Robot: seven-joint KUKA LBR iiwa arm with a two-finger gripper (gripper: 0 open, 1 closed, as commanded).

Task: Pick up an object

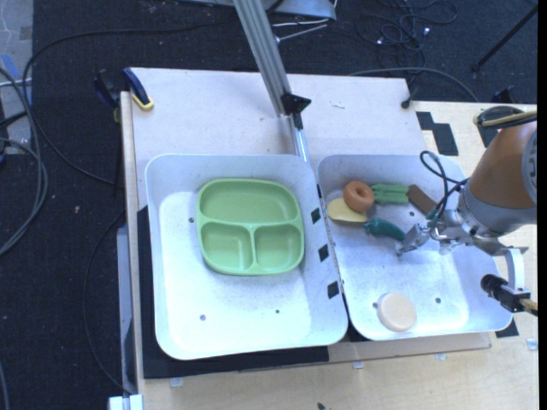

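A robotics lab, by the look of it: black cables [51, 101] trail over dark carpet [60, 297] around a pale desk [256, 101], an aluminium strut [261, 37] slants in from the top (probably a camera mount), and two white bins [171, 314] sit side by side.

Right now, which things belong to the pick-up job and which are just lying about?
In play:
claw, low in the right bin
teal piece beside it
donut
yellow piece
green piece
brown block
cream disc

Lying about:
green divided plate in the left bin
cables on the floor
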